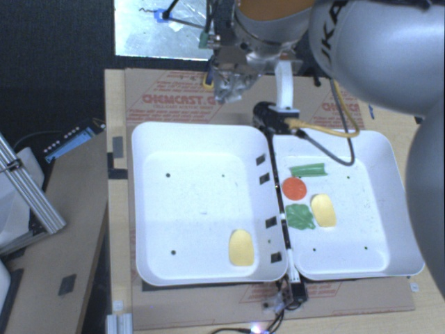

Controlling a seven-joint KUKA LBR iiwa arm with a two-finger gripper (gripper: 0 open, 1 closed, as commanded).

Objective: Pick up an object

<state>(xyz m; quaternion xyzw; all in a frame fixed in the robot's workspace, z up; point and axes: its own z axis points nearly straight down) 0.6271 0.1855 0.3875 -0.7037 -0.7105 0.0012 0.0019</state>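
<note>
Taking the black clip strip [278, 200] between the two bins as the landmark: the left bin [149, 186] lies left of it and holds one yellow piece [241, 247], near the strip's lower end. Right of the strip, in the right bin [375, 186], four pieces cluster close to it: a green bar [308, 170] uppermost, an orange disc [294, 188] under it, a green leafy piece [300, 216] below that, and a second yellow piece [322, 210] just beside the leafy one.

The gripper [229, 89] hangs above the strip's top end, beyond the bins' far edge, over the cardboard [174, 99]. Whether its claw is parted or closed I cannot tell; nothing is seen in it.

Any piece would serve. The lone yellow one in the left bin looks the safest target, having free space around it; the clustered pieces risk a double grab. Come straight down, centred, then close.

The cardboard reads "CHEMCAST" in red; the arm shows part of "KUKA".
</note>
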